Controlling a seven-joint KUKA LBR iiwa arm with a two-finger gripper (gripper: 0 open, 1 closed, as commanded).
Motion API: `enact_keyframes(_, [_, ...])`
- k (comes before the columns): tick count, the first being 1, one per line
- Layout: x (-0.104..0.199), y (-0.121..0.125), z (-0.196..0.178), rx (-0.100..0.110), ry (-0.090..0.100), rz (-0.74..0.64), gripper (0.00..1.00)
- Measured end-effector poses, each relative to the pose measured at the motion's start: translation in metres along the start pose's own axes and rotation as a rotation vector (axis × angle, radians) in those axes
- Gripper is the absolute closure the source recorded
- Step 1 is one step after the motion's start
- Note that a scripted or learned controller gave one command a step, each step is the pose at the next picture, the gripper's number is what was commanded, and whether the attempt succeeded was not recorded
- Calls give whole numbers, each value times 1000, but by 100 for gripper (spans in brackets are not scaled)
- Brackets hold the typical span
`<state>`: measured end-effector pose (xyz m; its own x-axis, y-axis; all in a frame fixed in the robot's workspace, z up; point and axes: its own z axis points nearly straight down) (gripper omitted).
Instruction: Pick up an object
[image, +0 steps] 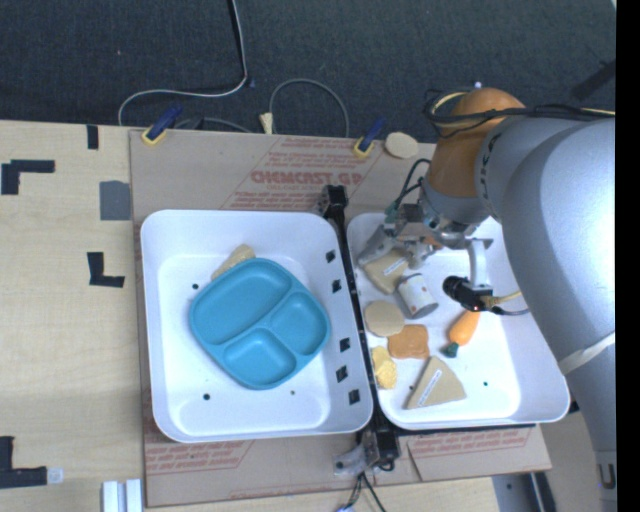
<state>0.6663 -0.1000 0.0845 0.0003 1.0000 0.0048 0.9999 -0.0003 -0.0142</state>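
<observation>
My gripper (402, 240) is low over the back left part of the right bin (520, 395), just above a tan wedge-shaped piece (383, 273); whether it touches that piece is unclear. A white cylinder (416, 296) lies right in front of it. Further forward are a round beige disc (381, 318), an orange-brown toast piece (408, 343), a yellow corn piece (384, 368), a triangular sandwich slice (435, 385) and a small carrot (462, 328). The arm's grey body and orange band (470, 150) cover the bin's back right.
The left bin (170, 400) holds a blue divided plate (260, 322) with a yellow piece (236, 259) sticking out behind it. A beige oval (401, 145) lies on the cardboard behind the bins. A black divider strip (343, 300) runs between the bins.
</observation>
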Motion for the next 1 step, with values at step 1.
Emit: enact_keyframes(1, [0, -1, -9, 1, -2, -1, 100])
